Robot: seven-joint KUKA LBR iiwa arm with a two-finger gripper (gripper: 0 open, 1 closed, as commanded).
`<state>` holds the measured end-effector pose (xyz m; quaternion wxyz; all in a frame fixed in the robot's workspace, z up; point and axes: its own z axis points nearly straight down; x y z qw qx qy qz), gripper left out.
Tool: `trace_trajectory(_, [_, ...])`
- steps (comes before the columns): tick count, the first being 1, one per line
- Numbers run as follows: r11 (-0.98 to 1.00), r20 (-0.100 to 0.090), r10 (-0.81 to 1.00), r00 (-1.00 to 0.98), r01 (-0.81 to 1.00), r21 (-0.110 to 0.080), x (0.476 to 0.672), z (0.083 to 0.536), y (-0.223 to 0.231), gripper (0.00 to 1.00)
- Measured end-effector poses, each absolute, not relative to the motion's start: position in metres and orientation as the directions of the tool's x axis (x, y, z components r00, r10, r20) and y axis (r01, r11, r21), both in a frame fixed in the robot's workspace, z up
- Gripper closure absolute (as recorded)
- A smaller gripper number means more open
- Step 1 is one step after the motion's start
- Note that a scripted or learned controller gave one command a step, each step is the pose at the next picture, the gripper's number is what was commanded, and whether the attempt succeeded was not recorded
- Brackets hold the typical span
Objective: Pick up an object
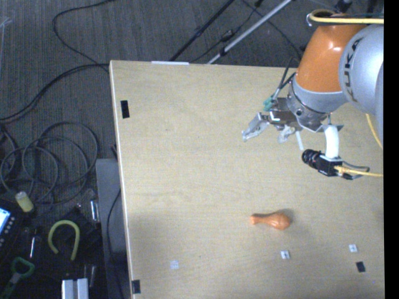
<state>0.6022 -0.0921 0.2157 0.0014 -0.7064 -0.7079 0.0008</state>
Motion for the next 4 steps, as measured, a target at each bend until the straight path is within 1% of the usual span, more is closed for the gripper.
trace_trajectory(1, [-0.171,-0.001,0.985,0.171,0.985,-0.003,0.655,0.197,-0.142,0.00])
trace_trajectory(2, [-0.166,-0.002,0.986,0.166,0.986,0.000,0.668,0.235,-0.206,0.00])
trace_trajectory(3, [-0.019,-0.003,1.000,0.019,1.000,-0.002,0.668,0.141,-0.217,0.00])
trace_trajectory(4, [0.233,-0.002,0.973,-0.233,0.973,-0.002,0.669,0.084,-0.222,0.00])
